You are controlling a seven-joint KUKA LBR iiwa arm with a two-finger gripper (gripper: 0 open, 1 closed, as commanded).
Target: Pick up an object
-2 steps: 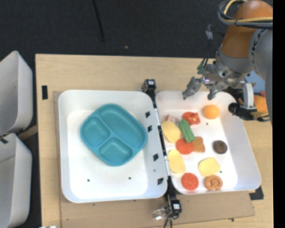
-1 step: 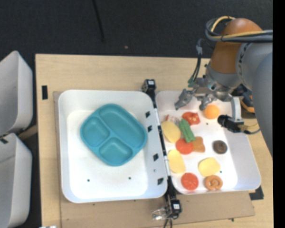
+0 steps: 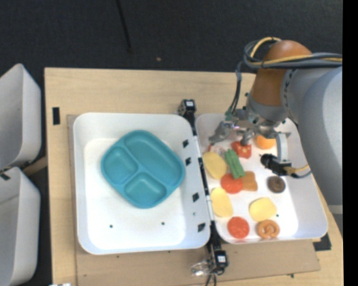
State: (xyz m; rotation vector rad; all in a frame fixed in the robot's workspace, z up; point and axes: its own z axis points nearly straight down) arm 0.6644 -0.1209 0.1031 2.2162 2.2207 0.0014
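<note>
My gripper [image 3: 235, 133] hangs low over the back of the right bin [image 3: 307, 210], under the arm's orange band. Right below it lies a small red piece [image 3: 243, 150], with a green pod [image 3: 234, 163] and a pale yellow piece [image 3: 214, 164] just in front. An orange piece [image 3: 265, 140] sits partly hidden under the wrist on the right. Nearer the front lie a red tomato [image 3: 231, 184], a brown disc [image 3: 277, 185], two yellow pieces [image 3: 222, 203] [image 3: 262, 208], another red round piece [image 3: 238, 226] and an orange ring [image 3: 267, 229]. I see nothing held.
The left bin [image 3: 89, 219] holds a teal divided tray [image 3: 143, 167]. A black-clipped divider wall [image 3: 197, 171] separates the two bins. A cable [image 3: 283, 165] trails off the wrist over the right bin. White boxes [image 3: 9, 124] stand at the far left.
</note>
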